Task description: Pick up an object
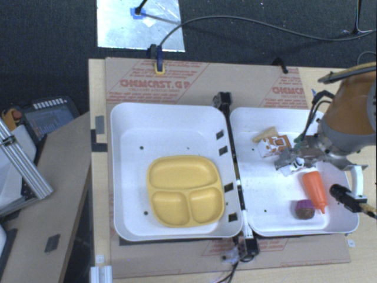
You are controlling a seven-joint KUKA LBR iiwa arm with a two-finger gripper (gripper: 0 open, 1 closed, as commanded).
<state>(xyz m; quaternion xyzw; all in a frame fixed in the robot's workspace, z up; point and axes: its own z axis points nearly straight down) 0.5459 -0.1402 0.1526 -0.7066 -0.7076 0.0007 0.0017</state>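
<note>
In the right bin (262, 217) lie a small white and orange carton (273, 146), a tan piece (264, 135) just behind it, an orange carrot-like thing (315, 191) and a purple lump (304, 209). My gripper (291, 161) is low in this bin, just right of the carton and above the carrot's upper end. The arm, with its orange band (352, 108), comes in from the right.
The left bin (126, 158) holds a yellow three-compartment plate (185, 190). A black divider strip (230, 152) runs between the two bins. Both bins rest on a cardboard sheet (194, 78) on the bench.
</note>
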